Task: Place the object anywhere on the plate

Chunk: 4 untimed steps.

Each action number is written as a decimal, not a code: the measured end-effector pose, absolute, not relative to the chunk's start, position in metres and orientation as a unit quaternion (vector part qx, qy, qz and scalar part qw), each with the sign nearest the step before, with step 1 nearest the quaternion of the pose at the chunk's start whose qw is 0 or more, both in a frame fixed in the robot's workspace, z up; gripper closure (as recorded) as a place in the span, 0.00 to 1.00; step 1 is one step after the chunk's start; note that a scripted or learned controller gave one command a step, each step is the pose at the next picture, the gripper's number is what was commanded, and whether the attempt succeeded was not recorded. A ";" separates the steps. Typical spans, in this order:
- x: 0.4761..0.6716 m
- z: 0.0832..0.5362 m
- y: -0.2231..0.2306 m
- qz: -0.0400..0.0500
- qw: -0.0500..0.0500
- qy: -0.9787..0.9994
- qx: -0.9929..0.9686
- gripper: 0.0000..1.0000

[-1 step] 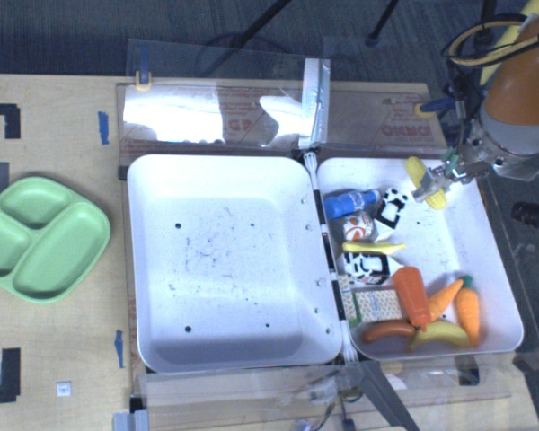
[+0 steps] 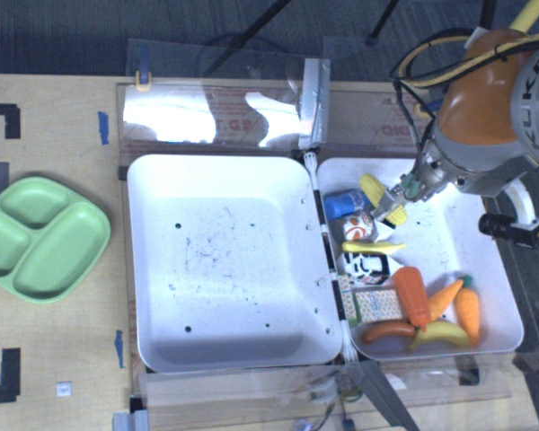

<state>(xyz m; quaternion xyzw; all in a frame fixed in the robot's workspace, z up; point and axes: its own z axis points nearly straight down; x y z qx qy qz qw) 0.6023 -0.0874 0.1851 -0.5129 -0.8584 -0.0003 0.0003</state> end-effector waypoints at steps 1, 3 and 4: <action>0.571 0.185 -0.020 0.000 0.000 -0.881 -0.474 1.00; 0.501 0.216 0.053 0.000 0.001 -0.896 -0.443 0.00; 0.502 0.226 0.053 -0.001 -0.001 -0.896 -0.443 1.00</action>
